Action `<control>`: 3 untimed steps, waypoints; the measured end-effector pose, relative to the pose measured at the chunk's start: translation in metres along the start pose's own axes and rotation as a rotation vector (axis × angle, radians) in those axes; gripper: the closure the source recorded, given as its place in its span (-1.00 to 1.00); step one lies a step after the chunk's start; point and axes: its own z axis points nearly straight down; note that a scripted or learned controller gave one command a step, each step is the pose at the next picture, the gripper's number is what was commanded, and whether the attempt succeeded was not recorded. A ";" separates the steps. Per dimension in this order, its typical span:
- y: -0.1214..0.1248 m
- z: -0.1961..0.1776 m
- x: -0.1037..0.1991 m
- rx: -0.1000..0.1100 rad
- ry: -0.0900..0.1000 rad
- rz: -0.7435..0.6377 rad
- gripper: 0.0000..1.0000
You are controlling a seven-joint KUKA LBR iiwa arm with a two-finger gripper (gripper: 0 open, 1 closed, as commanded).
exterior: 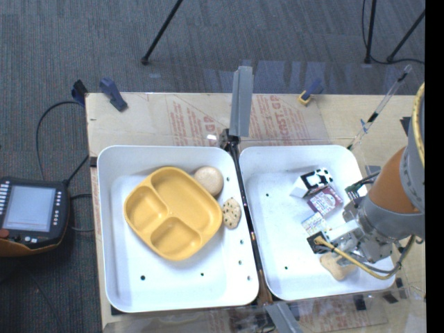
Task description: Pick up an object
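Note:
My gripper [341, 250] is low over the near right part of the right bin [277, 269], with the arm coming in from the right. Just under and in front of it lies a tan, bread-like lump [337, 267], partly covered by the wrist. Farther back in the same bin lie a white packet [313, 223], a maroon packet [325, 200] and a black-and-white box [317, 180]. Nothing can be made out between the jaws.
The left bin [118, 283] holds a yellow divided plate [172, 212], a pale round bun [209, 180] at the plate's far right and a speckled cookie [232, 213] by the wall. A grey post [241, 106] stands behind the bins.

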 end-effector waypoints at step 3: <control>-0.014 0.007 0.003 -0.003 0.001 0.043 1.00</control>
